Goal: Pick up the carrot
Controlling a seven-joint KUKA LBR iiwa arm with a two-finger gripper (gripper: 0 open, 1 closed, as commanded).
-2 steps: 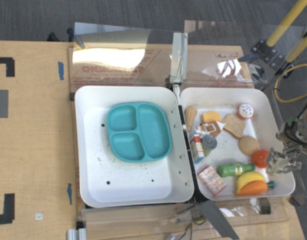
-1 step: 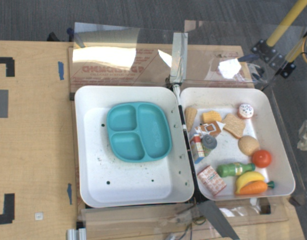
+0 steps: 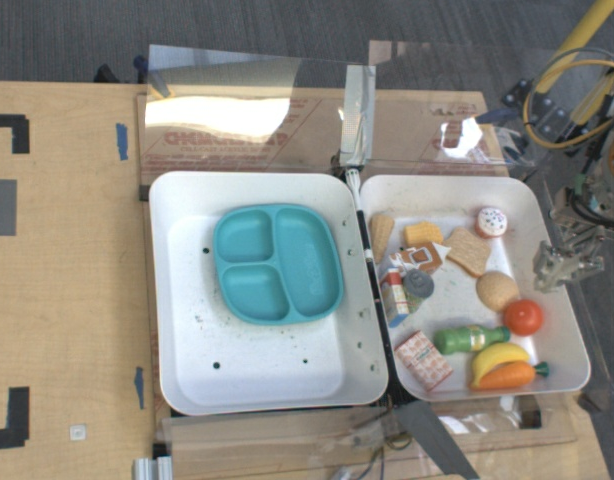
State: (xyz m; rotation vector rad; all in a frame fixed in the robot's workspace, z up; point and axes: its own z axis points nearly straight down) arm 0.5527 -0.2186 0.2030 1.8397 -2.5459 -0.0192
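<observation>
Grey carpet up top, a cardboard-covered bench below it, and two white bins side by side. The left bin has a teal divided plate sitting slightly toward 12 o'clock of its centre.

The right bin is full of toy food. We see the carrot at the 5 o'clock corner, lying roughly flat near the front wall, with its green end pointing to 3 o'clock. The banana is touching it on the 12 o'clock side. The tomato is further toward 12 from there, and the green bottle is at 10 o'clock of the carrot. The pink box is at 9 o'clock of the carrot, apart from it. The bread roll, toast slice and sprinkled donut run up toward the bin's 1 o'clock corner.

The gripper is at the bin's 3 o'clock rim, well apart from the carrot and around 1 o'clock from it. It holds nothing that we can see. It's a blurry grey shape against the clutter, so we can't tell whether it's wide or narrow. Yellow cables are at the 1 o'clock corner of the view.
</observation>
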